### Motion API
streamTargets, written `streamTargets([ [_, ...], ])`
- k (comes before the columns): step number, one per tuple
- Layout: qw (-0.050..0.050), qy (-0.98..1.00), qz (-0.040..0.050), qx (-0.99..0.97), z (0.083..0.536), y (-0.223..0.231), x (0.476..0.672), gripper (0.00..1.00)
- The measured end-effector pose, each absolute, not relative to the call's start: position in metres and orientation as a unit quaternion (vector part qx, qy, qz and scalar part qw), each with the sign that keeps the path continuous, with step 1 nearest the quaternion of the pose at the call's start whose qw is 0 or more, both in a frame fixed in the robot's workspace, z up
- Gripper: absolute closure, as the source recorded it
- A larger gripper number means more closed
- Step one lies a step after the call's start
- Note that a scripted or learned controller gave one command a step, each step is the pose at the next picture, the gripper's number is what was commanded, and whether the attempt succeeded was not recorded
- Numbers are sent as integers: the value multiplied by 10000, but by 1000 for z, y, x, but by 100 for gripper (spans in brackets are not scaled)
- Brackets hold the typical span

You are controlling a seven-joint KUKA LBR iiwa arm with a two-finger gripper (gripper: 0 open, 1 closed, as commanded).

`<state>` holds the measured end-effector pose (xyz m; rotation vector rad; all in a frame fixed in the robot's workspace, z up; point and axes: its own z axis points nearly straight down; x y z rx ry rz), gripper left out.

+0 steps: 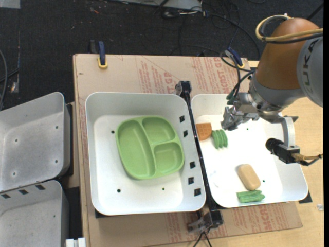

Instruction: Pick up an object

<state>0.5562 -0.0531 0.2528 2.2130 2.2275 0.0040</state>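
Overhead, I see my gripper [232,120] at two o'clock, grip state unreadable; red cardboard [154,76] lettering is too blurred to read.

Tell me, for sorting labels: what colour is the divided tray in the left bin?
Light green, clearest in the camera view.

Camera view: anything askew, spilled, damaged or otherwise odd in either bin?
Nothing stands out. The green divided plate lies flat in the left bin. In the right bin, the orange piece, ridged green piece, tan bread roll and green pod lie apart, undamaged.
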Motion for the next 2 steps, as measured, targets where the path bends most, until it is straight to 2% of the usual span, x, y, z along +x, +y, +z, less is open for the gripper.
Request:
streamTargets([
  [2,6,7095,7,7047,229,51,606,100],
])
